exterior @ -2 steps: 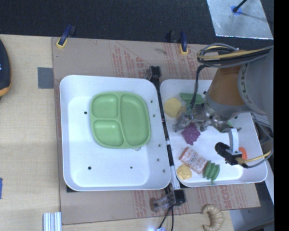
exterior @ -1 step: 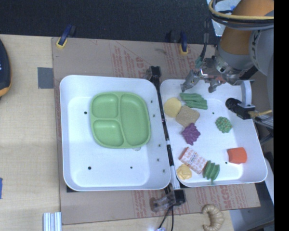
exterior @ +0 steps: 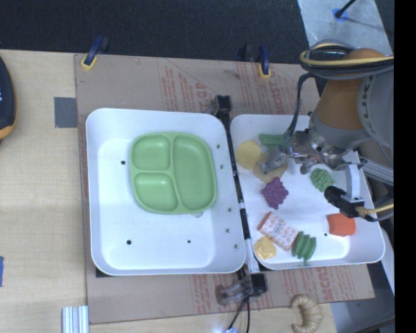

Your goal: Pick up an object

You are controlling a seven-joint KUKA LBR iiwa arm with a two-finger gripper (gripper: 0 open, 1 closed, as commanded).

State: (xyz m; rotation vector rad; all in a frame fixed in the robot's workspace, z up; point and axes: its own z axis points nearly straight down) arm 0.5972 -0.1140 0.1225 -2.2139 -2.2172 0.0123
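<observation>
Nearest, off the bins on the cardboard, I see one tan curled toy (exterior: 307, 312). Two white bins side by side. The right bin (exterior: 360, 254) holds the clutter, eight pieces by my count. Along the near edge: a small yellow piece (exterior: 265, 248), a pink-and-white patterned block (exterior: 277, 229) tilted with its long axis running near-right to far-left, and a green pepper-like piece (exterior: 304, 245). Right side: one orange-red block (exterior: 341, 225). Mid-bin: a purple grape cluster (exterior: 274, 193) and a green bumpy piece (exterior: 322, 179). Far-left corner: a pale yellow round piece (exterior: 249, 154) and a dark green leafy piece (exterior: 272, 141). The gripper (exterior: 281, 159) sits low over that far-left corner; I can't tell the finger state from here. The left bin (exterior: 111, 241) holds one green three-compartment plate (exterior: 173, 173).
</observation>
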